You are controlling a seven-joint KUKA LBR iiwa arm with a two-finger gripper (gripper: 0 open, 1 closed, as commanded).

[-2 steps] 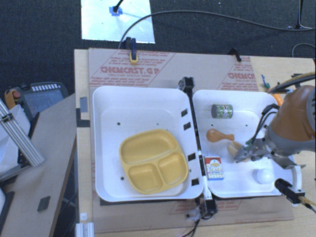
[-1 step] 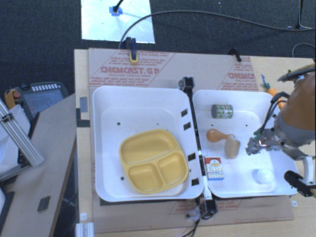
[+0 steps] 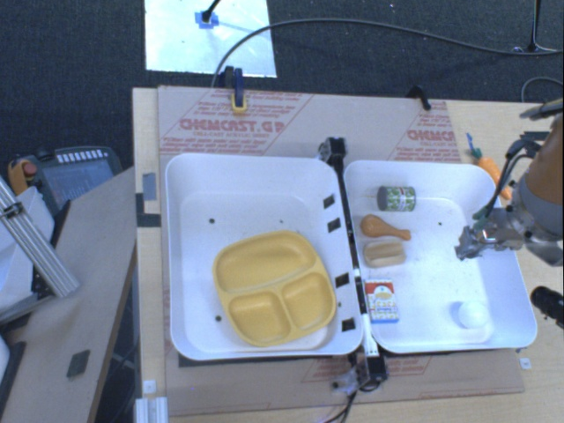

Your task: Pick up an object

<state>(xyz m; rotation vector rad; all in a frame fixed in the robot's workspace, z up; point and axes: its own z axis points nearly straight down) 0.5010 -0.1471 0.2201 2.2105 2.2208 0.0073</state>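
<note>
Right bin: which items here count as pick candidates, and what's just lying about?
Job:
can
wooden drumstick
tan block
red carton
white ball
gripper, over the right bin

Lying about:
yellow tray in the left bin

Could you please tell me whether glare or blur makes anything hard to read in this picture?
Camera view: the white ball nearly blends into the bright right bin; the pincer looks soft and blurred; the yellow tray and can read clearly.

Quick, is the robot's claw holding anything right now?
End effector: over the right bin, nothing seen in it; whether it is open or closed cannot be told.
</note>
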